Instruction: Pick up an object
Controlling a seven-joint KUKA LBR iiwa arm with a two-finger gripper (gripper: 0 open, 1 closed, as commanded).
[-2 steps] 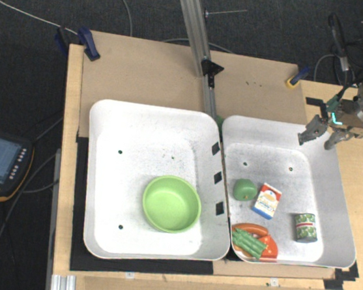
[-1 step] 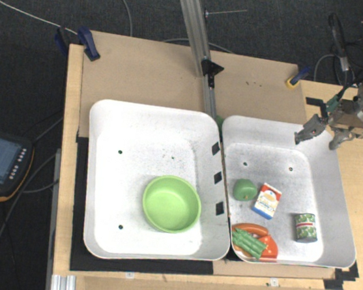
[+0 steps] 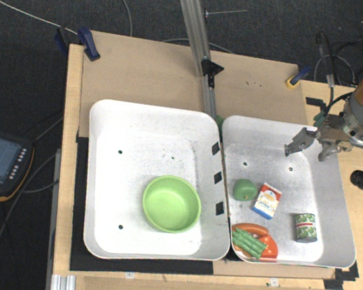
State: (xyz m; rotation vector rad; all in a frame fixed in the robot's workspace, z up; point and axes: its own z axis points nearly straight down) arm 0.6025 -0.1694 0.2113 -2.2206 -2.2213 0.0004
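Pincer (image 3: 311, 144): upper right of frame, over the upper part of the right bin (image 3: 333, 192); fingers spread, nothing between them.
Objects: carton (image 3: 267, 201), green ball (image 3: 245, 189), can (image 3: 305, 227) and plate (image 3: 255, 243) in the lower half of the right bin.
Bearing: the carton lies below and left of the pincer, apart; its long axis tilts slightly from vertical.
Left bin (image 3: 111, 132): bowl (image 3: 171, 203), lower centre.
Status: no object gripped yet.

No legible text or labels.
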